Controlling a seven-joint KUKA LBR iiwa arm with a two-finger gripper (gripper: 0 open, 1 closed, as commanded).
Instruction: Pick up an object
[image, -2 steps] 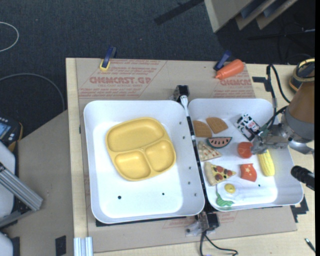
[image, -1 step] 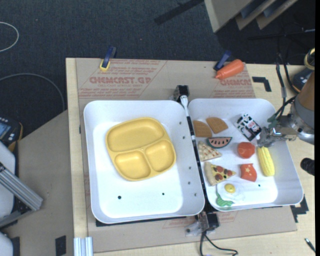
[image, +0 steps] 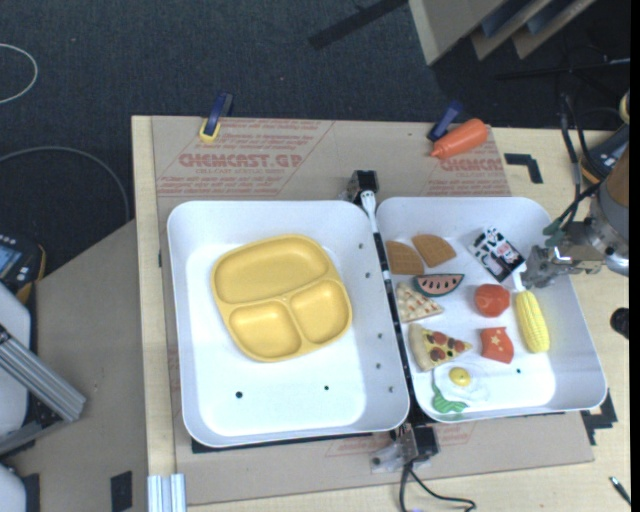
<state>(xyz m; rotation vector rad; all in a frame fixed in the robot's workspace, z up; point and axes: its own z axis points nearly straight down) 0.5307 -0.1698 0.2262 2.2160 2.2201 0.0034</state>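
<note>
Two white bins sit side by side on the bench. The left bin holds a yellow plate with three parts.

The right bin is full of toy food. The red tomato sits near the middle of it, so it makes a good marker. Left of the tomato is a watermelon slice, and above that slice are two brown bread pieces. A waffle piece lies further left of the tomato. Just right of the tomato is a yellow corn cob. Below the tomato is a strawberry, with a pizza slice to its left. A fried egg lies lower still. Above the tomato is a small black and white toy.

The gripper hangs up and to the right of the tomato, at the bin's right wall, just above the top of the corn. I cannot tell if its pincer is spread or pressed together. I see nothing held in it.
</note>
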